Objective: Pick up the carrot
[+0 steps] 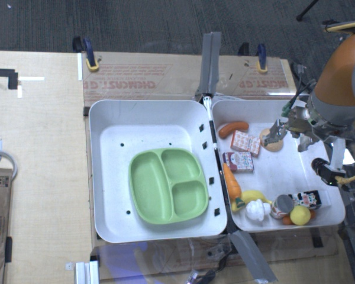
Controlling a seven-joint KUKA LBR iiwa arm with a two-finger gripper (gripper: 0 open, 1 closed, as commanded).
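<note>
Green tray [165,185]: you have a three-compartment tray lying in the left bin [106,158], far to the left of the hand, with nothing in it.
Carrot [231,182]: your target lies along the left wall of the right bin [328,209], left of the hand and nearer the camera, tip pointing away from you, green end toward the yellow pieces.
Neighbours: a small printed box [238,161] sits just beside the carrot, between it and the hand; a second box [245,142] and a sausage [233,128] lie to the hand's left.
Front clutter: a banana [251,196], a white figure [257,210], a tin [282,205] and a lemon [300,215] crowd the bin's near edge, below the hand.
Hand [276,134]: it hangs over the far part of the right bin, above a round tan piece [272,142]; you cannot tell whether it is spread or pressed together.
Risk, wall: I judge the carrot is too tight against the bin wall, so one side of the hand may strike the rim.
Risk, box: the nearest box could be pinched or shoved instead.
</note>
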